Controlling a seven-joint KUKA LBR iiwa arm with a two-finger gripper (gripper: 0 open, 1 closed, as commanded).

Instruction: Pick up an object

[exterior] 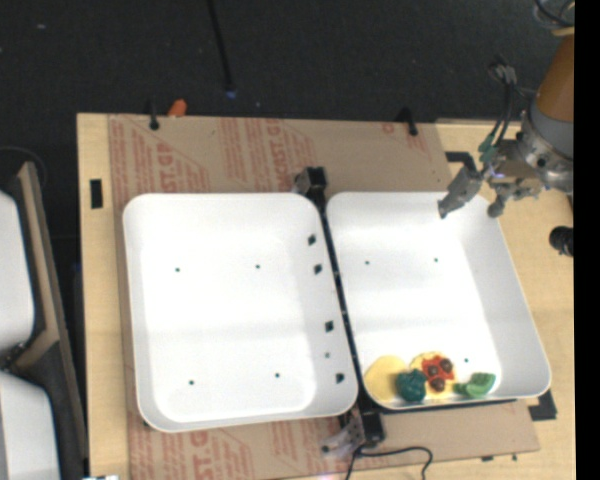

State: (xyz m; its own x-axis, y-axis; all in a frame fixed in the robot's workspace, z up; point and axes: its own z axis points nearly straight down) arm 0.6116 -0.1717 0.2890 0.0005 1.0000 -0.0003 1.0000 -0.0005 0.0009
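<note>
Objects for picking lay bunched in the near corner of the right bin (pixel 500 298), the landmark for everything else. Largest of all was the tabletop (pixel 100 268), a pale wooden board covered under the bins by brown cardboard printed with red lettering. On it sat two shallow white trays with rounded corners and smooth, slightly glossy floors, each marked by a few small dark dots. The left bin (pixel 230 308) touched the right bin along their shared wall, where a row of small black clips ran between them.

Inside the right bin, a flat pale yellow piece (pixel 382 376) rested against the near wall, roughly round in outline. A lumpy teal object (pixel 411 388) lay on its edge, and a small red object (pixel 438 368) with dark spots sat just beside the teal one. A small green piece (pixel 476 383) lay a little further toward the bin's outer corner, close to the red one.

The tool (pixel 472 190) hung over the far rim of the right bin, well apart from the cluster, below the grey arm with its orange band (pixel 555 78). Its two grey fingers stood apart, with nothing between them.
</note>
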